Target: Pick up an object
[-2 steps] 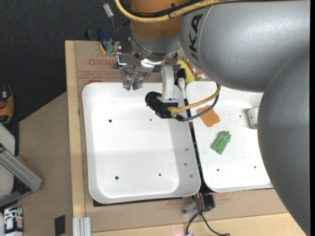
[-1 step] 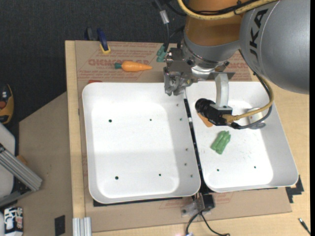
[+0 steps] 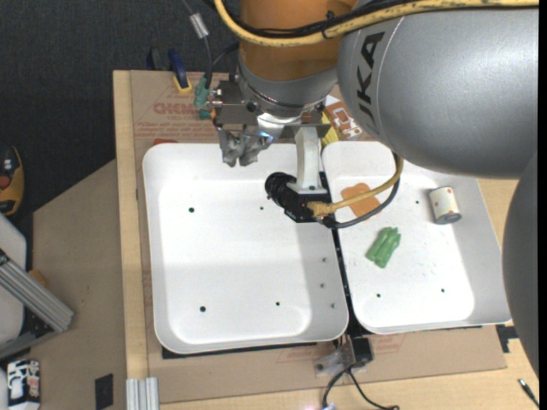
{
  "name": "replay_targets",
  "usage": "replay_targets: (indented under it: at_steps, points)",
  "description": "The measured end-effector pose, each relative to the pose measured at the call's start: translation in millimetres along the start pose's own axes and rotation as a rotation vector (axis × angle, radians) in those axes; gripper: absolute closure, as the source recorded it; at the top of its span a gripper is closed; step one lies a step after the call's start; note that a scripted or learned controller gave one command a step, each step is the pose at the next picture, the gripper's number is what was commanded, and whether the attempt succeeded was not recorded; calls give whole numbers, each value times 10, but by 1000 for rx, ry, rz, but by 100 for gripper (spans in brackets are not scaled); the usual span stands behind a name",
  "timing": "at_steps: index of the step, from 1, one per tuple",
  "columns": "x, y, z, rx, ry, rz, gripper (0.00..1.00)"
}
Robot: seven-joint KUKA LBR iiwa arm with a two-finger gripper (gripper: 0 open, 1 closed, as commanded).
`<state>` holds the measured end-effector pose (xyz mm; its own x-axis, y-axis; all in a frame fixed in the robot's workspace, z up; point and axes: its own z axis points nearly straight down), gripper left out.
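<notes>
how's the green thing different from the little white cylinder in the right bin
The green knobbly block is elongated and lies at a slant near the middle of the right white bin; the small white cylinder is short, round and sits nearer the bin's far right side. The green one looks longer. Both lie loose, apart from each other.
</notes>
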<state>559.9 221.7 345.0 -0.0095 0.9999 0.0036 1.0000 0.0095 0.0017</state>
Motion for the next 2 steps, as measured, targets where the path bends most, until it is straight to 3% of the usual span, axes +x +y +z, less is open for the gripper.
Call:
replay_targets:
  at_steps: [1, 2]
  points:
    - [55, -617, -1035, -9, 4, 3, 100]
    - [44, -811, -1972, -10, 3, 7, 100]
